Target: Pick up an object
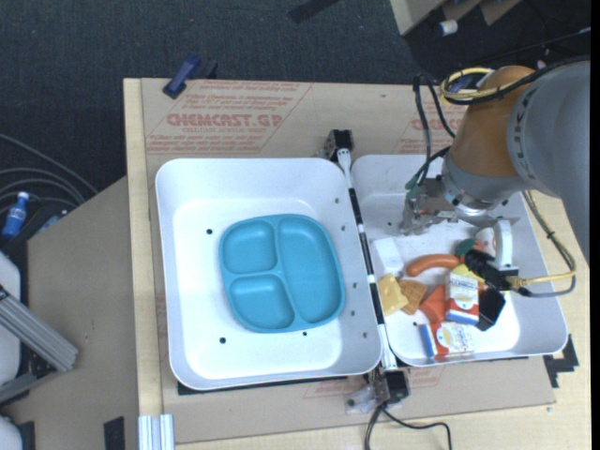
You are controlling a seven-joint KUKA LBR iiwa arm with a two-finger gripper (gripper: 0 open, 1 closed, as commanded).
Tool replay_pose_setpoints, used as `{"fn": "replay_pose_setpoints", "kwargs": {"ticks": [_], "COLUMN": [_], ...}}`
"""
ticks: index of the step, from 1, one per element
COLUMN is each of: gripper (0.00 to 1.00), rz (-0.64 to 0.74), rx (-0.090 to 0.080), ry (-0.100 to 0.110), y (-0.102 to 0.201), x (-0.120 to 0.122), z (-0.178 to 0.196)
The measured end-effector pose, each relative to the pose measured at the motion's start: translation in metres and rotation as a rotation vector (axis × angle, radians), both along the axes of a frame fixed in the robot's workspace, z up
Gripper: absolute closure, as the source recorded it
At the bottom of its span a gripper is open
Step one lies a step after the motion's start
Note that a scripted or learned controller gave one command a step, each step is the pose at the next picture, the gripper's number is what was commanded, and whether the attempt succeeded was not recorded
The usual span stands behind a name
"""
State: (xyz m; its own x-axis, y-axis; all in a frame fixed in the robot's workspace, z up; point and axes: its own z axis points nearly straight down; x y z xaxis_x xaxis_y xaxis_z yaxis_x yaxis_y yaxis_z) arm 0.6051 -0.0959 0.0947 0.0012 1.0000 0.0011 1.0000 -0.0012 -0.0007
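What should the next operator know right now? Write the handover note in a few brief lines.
End effector: low over the far part of the right bin; its grip state can't be read from this view.
Things: a pile of small items sits in the near half of the right bin, among them an orange curved piece and a yellow wedge. A blue divided plate lies in the left bin.
Done: nothing visibly lifted.
Left: grasp one item and raise it.

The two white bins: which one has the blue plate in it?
The left bin holds the blue plate, alone. The right bin has a pile of small toys instead.
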Motion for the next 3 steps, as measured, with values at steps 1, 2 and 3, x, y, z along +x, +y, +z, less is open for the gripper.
{"fn": "replay_pose_setpoints", "kwargs": {"ticks": [1,2,3], "gripper": [0.00,0.00,0.00], "rz": [0.000,0.002,0.002], "rx": [0.000,-0.001,-0.001], "ry": [0.000,-0.001,-0.002], "y": [0.000,-0.002,0.001], "x": [0.000,0.050,0.062], "z": [0.000,-0.010,-0.010]}}
